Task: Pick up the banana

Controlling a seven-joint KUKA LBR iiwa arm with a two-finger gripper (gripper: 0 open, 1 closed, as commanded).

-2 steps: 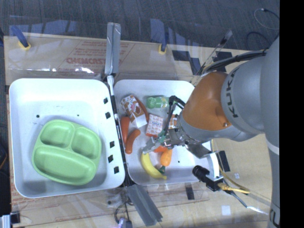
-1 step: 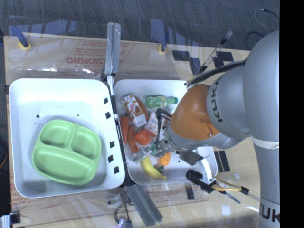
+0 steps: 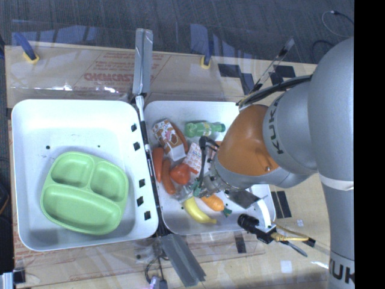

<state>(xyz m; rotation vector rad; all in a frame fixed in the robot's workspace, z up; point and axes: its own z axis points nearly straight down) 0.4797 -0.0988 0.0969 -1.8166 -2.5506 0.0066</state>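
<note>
The yellow banana (image 3: 199,212) lies near the front edge of the right bin (image 3: 180,224). Just to its right rests a small orange item (image 3: 213,203). My gripper (image 3: 203,188) hangs over the middle of the right bin, directly above and behind the banana, among the toys. The grey wrist and orange band (image 3: 243,146) cover the bin's right part. Nothing yellow shows between the fingers.
In the right bin lie a red tomato (image 3: 180,174), an orange carrot (image 3: 158,162), a snack packet (image 3: 170,137), a white carton (image 3: 194,157) and a green bottle (image 3: 203,127). The left bin (image 3: 36,116) holds a green divided plate (image 3: 85,191).
</note>
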